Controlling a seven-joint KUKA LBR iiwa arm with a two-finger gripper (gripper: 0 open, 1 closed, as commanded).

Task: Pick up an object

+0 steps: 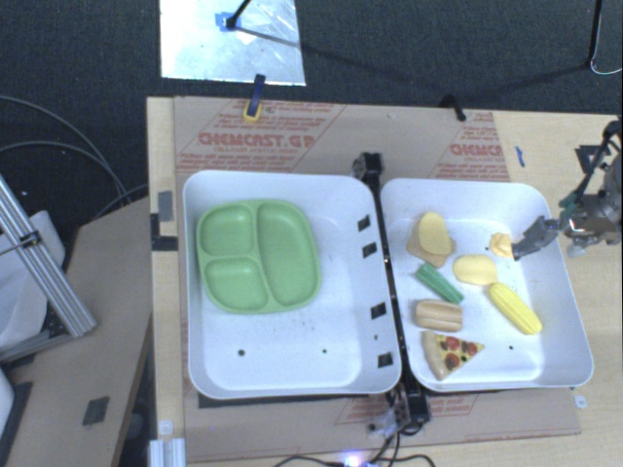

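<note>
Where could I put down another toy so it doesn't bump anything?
Left white bin: bare floor in front of the green divided plate. Right white bin: crowded middle, around the yellow toy corn and pizza slice; its far-left corner is bare.

camera: one, fixed high above the bench [321, 125] | faces: down at a slant | range: far enough to see both white bins side by side, left bin [282, 188] and right bin [467, 195], plus dark floor past the far edge | arm side: comes in from the right
</note>
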